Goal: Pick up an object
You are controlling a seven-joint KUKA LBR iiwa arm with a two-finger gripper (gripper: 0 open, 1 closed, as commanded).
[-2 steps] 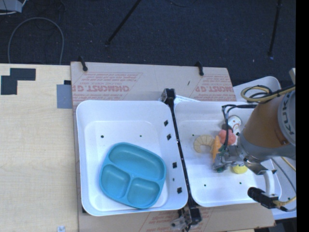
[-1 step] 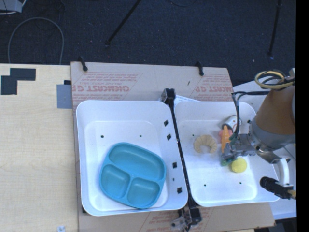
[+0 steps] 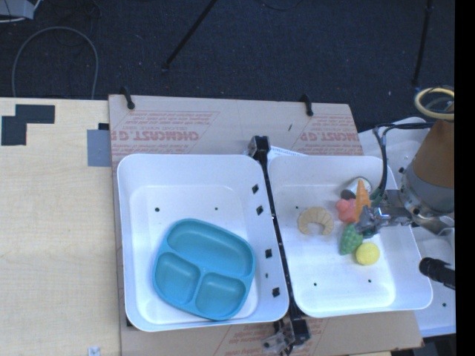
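Near the right bin's (image 3: 334,302) far right side lie a green toy (image 3: 349,240), yellow ball (image 3: 367,254), pink piece (image 3: 346,209) and orange carrot (image 3: 362,196) (croissant (image 3: 316,219) apart). Gripper (image 3: 373,219) sits among them; finger state I cannot tell. Blue tray (image 3: 202,268) fills left bin (image 3: 148,176).

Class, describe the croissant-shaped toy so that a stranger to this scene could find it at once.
Find the right-hand white bin. A cluster of small toys lies near its right wall; the croissant sits alone to their left, nearer the divider. It is the only tan, crescent-shaped piece, while its neighbours are orange, pink, green and yellow.
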